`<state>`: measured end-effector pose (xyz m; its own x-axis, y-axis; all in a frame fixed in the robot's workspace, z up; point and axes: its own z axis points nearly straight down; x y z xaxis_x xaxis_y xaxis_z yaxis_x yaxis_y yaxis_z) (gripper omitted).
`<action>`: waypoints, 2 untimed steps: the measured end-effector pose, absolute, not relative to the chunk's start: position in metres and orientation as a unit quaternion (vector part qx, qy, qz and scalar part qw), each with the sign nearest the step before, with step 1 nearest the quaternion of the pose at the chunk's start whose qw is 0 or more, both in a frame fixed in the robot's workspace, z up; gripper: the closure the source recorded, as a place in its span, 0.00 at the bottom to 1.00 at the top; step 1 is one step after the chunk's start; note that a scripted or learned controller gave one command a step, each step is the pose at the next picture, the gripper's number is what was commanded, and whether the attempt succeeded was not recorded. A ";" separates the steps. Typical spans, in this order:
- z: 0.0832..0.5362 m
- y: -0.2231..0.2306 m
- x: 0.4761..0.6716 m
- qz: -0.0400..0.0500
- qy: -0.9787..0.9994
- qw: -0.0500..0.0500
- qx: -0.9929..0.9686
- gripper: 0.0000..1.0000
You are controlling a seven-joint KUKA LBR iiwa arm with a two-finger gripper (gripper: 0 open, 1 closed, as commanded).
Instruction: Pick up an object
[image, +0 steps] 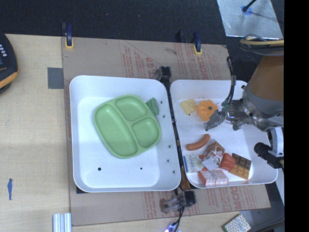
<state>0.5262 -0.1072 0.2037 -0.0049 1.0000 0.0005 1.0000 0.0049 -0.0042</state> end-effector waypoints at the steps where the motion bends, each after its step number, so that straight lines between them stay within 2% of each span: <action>1: 0.085 -0.125 0.534 0.004 -0.708 0.005 -0.706 0.00; 2: 0.093 -0.108 0.585 0.000 -0.710 -0.001 -0.704 0.00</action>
<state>0.5852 -0.1082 0.0925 -0.0090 1.0000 -0.0008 1.0000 0.0090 0.0013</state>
